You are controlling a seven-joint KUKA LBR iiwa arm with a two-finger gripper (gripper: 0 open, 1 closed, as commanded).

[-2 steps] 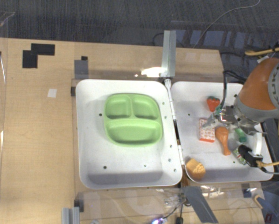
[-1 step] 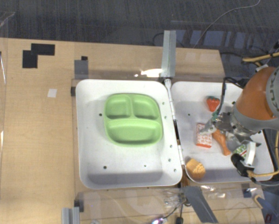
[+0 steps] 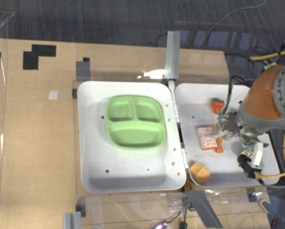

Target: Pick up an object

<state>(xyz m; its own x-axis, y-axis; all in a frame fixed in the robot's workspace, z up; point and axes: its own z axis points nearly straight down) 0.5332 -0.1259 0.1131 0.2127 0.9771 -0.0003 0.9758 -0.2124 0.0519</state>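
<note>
Gripper point(image 3: 222, 136) is hanging low in the right bin point(image 3: 199, 97), lower right of frame, over the orange stick point(image 3: 219, 145) beside the patterned packet point(image 3: 207, 137) — jaws' state unreadable; I judge centring on the stick is needed — clear of the packet

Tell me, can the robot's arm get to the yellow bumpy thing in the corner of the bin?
Probably yes. The yellow bumpy thing lies by itself in the right bin's near corner, with nothing on top, and the gripper hangs over that same bin.
</note>
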